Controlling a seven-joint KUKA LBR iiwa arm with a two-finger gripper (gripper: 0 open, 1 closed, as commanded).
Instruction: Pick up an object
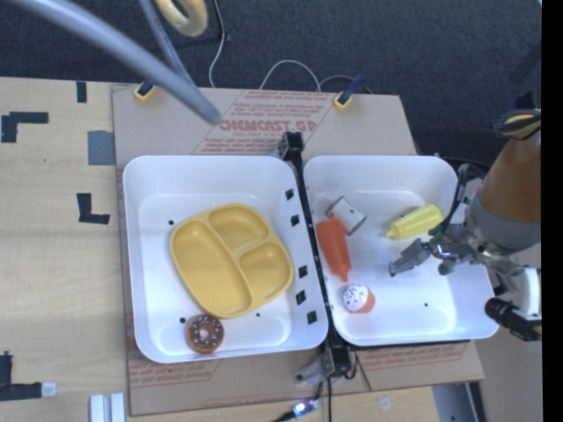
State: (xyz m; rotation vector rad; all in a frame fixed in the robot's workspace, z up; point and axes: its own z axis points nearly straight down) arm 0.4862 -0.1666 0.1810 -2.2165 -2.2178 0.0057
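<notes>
My gripper [420, 265] hangs low over the right part of the right bin [440, 328], open, with nothing between its fingers. Just above it, close to its upper side, lies a yellow bottle-shaped object [413, 221]. An orange carrot-like piece [333, 245] lies at the bin's left side, well to the left of the gripper. A small grey and white block [347, 214] sits above it. A white and orange round toy [356, 298] rests near the bin's front, left of and below the gripper.
The left bin [141, 236] holds a yellow divided plate [230, 258] and a chocolate donut [204, 333] at its front. A black divider [303, 244] runs between the bins. The arm's grey and orange wrist [515, 187] stands over the right bin's right rim.
</notes>
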